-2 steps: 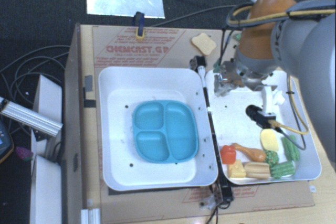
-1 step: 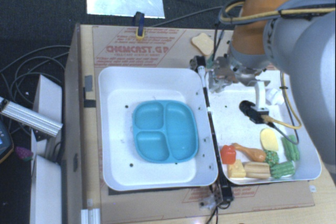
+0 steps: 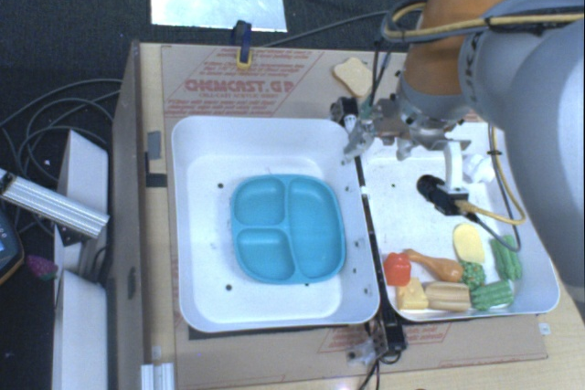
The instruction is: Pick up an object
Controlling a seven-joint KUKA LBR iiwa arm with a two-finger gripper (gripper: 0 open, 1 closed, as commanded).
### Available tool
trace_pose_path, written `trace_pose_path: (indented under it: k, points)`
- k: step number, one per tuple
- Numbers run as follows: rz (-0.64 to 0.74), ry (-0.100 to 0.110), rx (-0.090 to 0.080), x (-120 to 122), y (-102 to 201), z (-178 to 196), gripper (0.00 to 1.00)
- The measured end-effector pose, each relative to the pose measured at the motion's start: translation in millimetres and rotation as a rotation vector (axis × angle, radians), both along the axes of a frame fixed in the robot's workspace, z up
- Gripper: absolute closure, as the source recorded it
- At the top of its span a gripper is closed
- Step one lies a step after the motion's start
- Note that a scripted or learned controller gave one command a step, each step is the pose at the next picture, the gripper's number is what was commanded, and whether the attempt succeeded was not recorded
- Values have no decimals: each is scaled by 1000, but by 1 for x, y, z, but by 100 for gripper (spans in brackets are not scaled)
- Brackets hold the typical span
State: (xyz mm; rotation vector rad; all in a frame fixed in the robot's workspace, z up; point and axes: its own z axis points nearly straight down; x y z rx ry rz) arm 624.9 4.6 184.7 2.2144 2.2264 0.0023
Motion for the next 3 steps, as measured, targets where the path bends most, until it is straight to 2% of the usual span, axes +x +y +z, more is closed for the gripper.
trace_pose_path:
  k: [1, 2, 3]
  points:
    - [-4, -1, -2, 44, -48, 0, 0]
    - [-4, 3, -2, 43, -95, -62, 0]
    - [-1, 1, -1, 44, -90, -100, 0]
